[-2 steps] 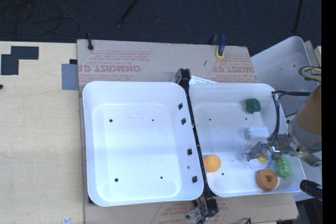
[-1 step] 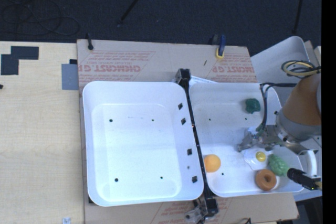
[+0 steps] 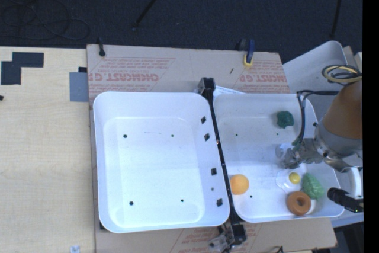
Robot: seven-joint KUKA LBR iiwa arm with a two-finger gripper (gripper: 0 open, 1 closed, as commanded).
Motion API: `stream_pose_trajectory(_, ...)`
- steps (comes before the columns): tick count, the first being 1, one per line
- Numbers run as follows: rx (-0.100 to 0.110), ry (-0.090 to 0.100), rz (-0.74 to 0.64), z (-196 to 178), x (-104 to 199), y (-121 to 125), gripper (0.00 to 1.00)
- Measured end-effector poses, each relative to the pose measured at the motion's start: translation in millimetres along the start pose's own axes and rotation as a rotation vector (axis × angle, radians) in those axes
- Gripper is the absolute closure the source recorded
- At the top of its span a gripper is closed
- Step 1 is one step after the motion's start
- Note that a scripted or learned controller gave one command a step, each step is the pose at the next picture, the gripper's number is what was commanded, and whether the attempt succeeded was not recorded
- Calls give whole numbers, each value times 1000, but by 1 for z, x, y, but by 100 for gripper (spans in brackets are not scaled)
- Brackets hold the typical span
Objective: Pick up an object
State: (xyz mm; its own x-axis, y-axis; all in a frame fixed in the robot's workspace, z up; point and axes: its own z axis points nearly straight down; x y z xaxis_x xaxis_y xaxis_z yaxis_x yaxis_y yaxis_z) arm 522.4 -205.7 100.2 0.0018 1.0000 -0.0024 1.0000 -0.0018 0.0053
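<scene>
The right bin (image 3: 254,210) holds several small objects. An orange ball (image 3: 239,184) lies near its front left corner. A dark green lump (image 3: 285,119) sits toward the back right. At the front right are a small yellow piece (image 3: 294,178), a light green object (image 3: 312,186) and a brown ring (image 3: 299,203), close together. My gripper (image 3: 289,156) hangs low over the right side of this bin, just behind the yellow piece and in front of the dark green lump. Nothing is visibly held in it.
The left bin (image 3: 103,127) stands beside the right one, with a black divider (image 3: 214,151) between them. Both rest on a cardboard sheet (image 3: 148,71). The arm's orange band (image 3: 350,112) and a black cable (image 3: 303,115) overhang the right bin's right edge.
</scene>
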Motion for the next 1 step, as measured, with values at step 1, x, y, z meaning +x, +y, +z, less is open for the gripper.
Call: stream_pose_trajectory(1, 6, 5, 0, 11, 54, -48, 100)
